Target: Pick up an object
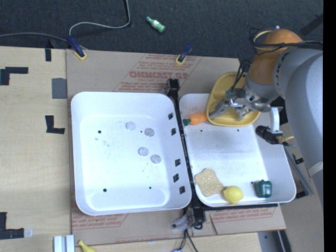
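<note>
You have two white bins side by side on the cardboard-covered worktop [131,72]; the left bin [84,140] shows only a few round grey marks on its floor; the right bin [273,167] carries all the objects. Look to the right bin's far edge: a yellow bowl-like piece [223,96] sits tilted there, and the hand [236,105] is down at it, metal parts touching the yellow rim; you cannot tell from here how far the hand is parted or whether it has hold of the yellow piece. Just beside the yellow piece, at the bin's far-left corner, lies a small orange carrot-like item [197,119]. Along the bin's near edge you see a tan bread-like slice [208,182], a yellow lemon [233,194] touching it, and a small green block [262,188] near the near-right corner. The grey arm [304,109] with its orange band [273,54] comes in over the worktop's right edge; beyond the worktop's far edge, a small green thing [156,24] lies on the dark floor [210,14]
</note>
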`<state>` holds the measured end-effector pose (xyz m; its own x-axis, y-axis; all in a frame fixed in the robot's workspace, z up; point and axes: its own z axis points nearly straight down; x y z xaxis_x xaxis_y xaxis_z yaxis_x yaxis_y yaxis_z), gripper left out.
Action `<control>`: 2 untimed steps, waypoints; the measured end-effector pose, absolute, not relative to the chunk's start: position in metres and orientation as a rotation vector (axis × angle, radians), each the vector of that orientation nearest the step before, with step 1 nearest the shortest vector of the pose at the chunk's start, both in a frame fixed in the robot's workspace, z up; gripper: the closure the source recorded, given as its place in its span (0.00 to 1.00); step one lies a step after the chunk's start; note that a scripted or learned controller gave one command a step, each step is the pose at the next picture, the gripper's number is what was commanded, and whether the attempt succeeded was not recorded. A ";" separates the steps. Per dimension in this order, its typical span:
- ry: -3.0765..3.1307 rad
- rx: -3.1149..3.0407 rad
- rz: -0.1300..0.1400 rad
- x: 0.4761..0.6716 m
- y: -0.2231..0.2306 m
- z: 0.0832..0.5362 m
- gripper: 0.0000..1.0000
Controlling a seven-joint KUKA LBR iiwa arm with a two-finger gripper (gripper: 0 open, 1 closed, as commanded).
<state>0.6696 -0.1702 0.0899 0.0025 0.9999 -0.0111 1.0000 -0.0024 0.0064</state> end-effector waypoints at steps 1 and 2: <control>2.219 2.218 -0.001 0.670 -0.184 0.088 0.00; 2.221 2.217 -0.003 0.669 -0.183 0.098 1.00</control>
